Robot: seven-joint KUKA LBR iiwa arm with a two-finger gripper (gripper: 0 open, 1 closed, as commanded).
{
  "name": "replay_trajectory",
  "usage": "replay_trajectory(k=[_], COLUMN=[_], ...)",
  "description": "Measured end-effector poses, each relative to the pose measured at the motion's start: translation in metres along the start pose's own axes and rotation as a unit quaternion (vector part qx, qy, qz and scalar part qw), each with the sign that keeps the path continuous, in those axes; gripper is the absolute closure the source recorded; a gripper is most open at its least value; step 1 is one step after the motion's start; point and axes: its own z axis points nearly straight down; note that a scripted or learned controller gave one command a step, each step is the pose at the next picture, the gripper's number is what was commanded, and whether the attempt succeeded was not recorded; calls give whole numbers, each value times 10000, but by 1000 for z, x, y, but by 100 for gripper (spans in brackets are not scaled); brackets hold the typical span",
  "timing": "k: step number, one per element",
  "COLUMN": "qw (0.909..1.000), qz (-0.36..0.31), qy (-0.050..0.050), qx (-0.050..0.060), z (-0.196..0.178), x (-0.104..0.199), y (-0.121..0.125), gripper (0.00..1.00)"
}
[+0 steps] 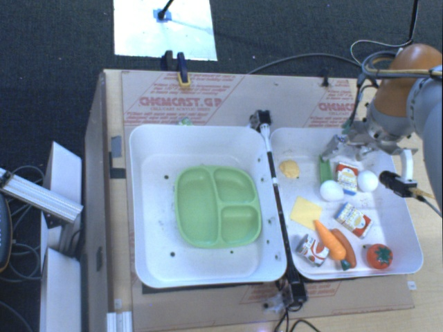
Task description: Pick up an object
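Observation:
The right bin (408,234) holds several small items. Near its left wall lie a yellow round piece (289,169) and a yellow cheese slice (306,212). A green item (324,169) stands beside a white egg (331,190). A small carton (347,177) and a second egg (367,180) sit further right. Toward the front lie another carton (354,220), a carrot (328,236), an orange sausage-like piece (345,247), a red-and-white carton (313,250) and a tomato (378,256). My gripper (347,148) hangs low over the bin's back part, just above the green item and the first carton.
The left bin (149,185) holds a green compartment plate (218,206). A black divider strip (275,199) runs between the bins. The grey arm (405,99) reaches in from the right over the right bin's back corner. A black cable plug (396,183) hangs above the bin's right side.

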Motion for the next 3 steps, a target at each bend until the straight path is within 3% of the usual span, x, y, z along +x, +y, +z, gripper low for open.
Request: replay_trajectory(k=[3], qw=[10000], qz=[-13], qy=[2], qx=[8], z=[0], x=[10], y=[0], gripper=[0])
